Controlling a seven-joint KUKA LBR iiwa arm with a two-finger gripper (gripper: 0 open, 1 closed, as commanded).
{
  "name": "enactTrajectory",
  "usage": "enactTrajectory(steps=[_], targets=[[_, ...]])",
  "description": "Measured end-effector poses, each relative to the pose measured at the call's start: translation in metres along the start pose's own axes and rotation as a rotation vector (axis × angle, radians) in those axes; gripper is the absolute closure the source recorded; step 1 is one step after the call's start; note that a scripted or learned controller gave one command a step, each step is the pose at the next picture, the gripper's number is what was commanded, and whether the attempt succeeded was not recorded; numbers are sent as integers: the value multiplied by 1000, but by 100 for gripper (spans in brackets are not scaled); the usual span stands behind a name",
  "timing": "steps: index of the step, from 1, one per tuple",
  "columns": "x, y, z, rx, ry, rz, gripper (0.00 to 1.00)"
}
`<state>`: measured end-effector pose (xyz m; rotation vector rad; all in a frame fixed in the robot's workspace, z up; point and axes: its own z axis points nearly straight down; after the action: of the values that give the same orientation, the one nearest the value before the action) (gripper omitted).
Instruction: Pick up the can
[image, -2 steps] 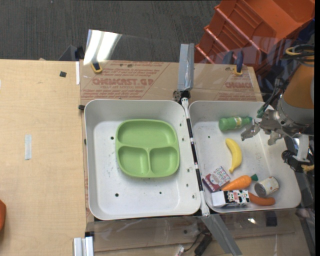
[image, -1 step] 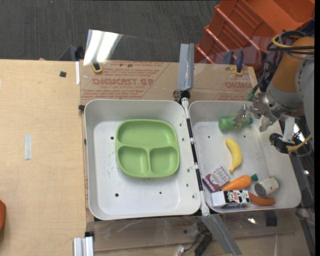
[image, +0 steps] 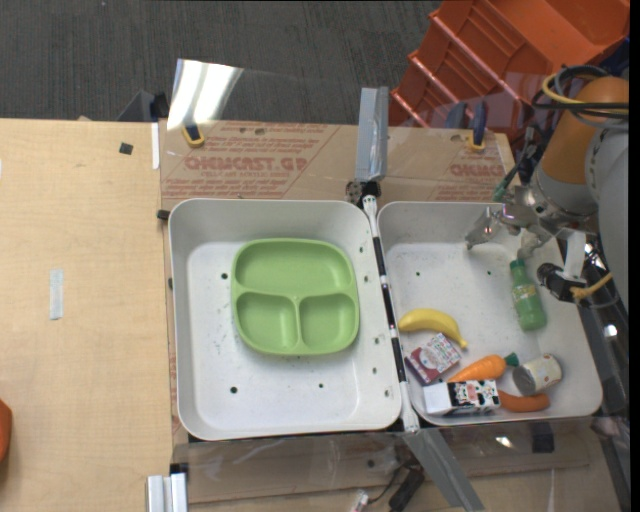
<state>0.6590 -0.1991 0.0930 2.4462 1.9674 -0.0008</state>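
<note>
A pale wooden bench (image: 70, 300) is carrying two shallow white bins side by side, with a sheet of printed cardboard (image: 270, 160) lying behind them and a strip of dark carpet running along the far side of the room. An orange plastic structure (image: 500, 50) is standing in the far right corner.

The left bin (image: 195, 390) is holding a green divided plate (image: 296, 296), which is sitting flat near its middle. The right bin (image: 440, 235) is holding the clutter: a banana (image: 432, 321) beside a small red-and-white packet (image: 434, 357), a carrot (image: 478, 368), a black-and-white carton (image: 462, 398) against the near wall, an orange sausage-shaped toy (image: 524, 402), and a green bottle (image: 526, 296) lying lengthwise by the right wall.

The can (image: 538, 373) is lying on its side in the near right corner of the right bin, its open end facing left, just above the orange toy and right of the carrot.

The arm is reaching in at the right, and the gripper (image: 495, 228) is hanging over the far right part of that bin, well apart from the can, with the bottle lying between them. Its metal fingers look parted, with nothing between them.
</note>
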Motion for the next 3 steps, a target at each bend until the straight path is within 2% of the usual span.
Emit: enactTrajectory(steps=[1, 2, 3], targets=[[1, 0, -9, 0, -2, -5, 100], [1, 0, -9, 1, -2, -4, 0], [-6, -28, 0, 3, 0, 16, 0]])
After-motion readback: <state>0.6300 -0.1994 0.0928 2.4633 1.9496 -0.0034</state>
